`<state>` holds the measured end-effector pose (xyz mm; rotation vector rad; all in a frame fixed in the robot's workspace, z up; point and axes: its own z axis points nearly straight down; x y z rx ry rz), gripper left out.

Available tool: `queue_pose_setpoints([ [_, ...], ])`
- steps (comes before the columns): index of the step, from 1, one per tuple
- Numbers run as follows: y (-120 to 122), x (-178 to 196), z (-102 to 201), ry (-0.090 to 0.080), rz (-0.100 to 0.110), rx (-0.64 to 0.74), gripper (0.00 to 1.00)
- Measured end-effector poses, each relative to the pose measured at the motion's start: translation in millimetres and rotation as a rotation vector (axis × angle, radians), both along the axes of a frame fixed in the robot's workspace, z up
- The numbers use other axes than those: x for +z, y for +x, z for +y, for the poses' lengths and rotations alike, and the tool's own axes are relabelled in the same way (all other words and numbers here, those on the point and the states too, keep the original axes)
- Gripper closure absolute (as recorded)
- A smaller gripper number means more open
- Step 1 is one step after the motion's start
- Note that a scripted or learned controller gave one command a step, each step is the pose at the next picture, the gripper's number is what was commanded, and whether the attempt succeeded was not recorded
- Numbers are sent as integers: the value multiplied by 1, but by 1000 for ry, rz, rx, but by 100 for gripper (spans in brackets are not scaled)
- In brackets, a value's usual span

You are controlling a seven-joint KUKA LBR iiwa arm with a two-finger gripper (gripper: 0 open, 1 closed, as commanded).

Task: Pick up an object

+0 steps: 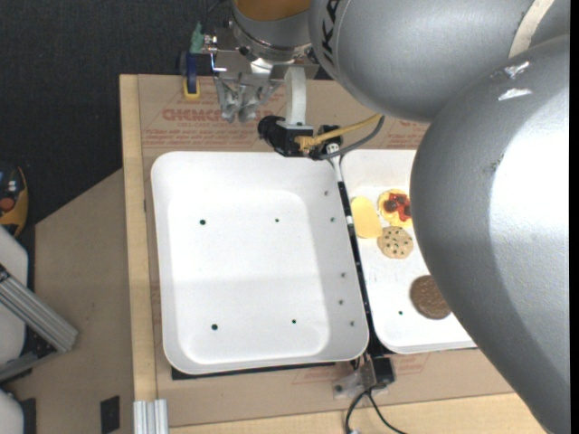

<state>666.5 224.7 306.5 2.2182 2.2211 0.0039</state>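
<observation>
You see the gripper (241,107) raised behind the left bin (172,242), its state I cannot tell, because the cookie (394,241) and other food lie in the right bin (398,333).

The arm (470,152) crossed the upper right of the camera view, covering much of the right bin (398,333). The gripper (241,108) hung beyond the far edge of the left bin (172,242), over the brown bench board (136,134). In the right bin's exposed part lay a yellow disc (365,216), a red-topped pastry (395,205), a chip cookie (394,242) and a brown cookie (430,297), close together.
</observation>
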Motion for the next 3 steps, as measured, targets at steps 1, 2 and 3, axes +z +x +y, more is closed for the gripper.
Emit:
queue_pose_setpoints([
  [1, 0, -5, 0, -1, 5, 0, 100],
  [2, 0, 1, 0, 0, 0, 0, 100],
  [3, 0, 3, 0, 0, 0, 0, 100],
])
